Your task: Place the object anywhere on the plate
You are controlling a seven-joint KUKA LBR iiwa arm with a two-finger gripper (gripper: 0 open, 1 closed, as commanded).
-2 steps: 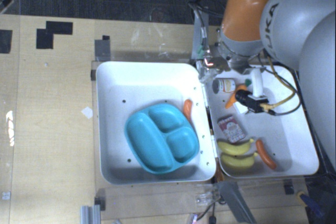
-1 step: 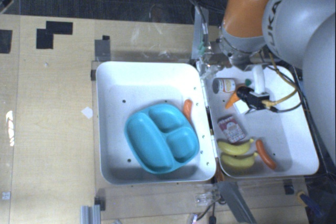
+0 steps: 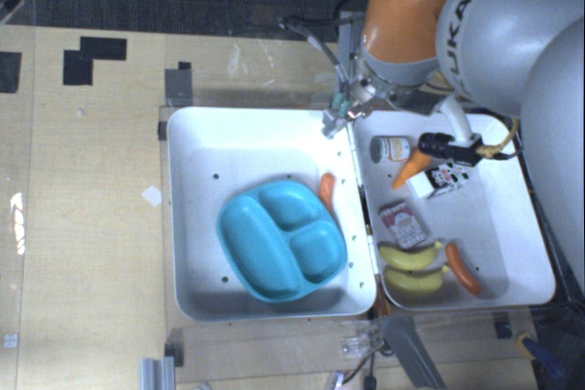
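Progress near zero: small orange carrot-shaped object (image 3: 326,190) lies on left white bin's floor (image 3: 238,151), touching the rim of the sky-blue three-compartment plastic plate (image 3: 281,238), not on it. My fingers (image 3: 336,116) hover above the bins' dividing wall, holding nothing; spread or pressed together, can't tell. Pick and placement both remain.

plate (image 3: 281,239) in left bin (image 3: 196,196) | small orange object (image 3: 326,190) touching its rim | claw (image 3: 338,112) above bins' divider

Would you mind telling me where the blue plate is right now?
In the camera view, the plate lies in the left bin, toward its lower right, with a small orange piece just off its upper-right edge.
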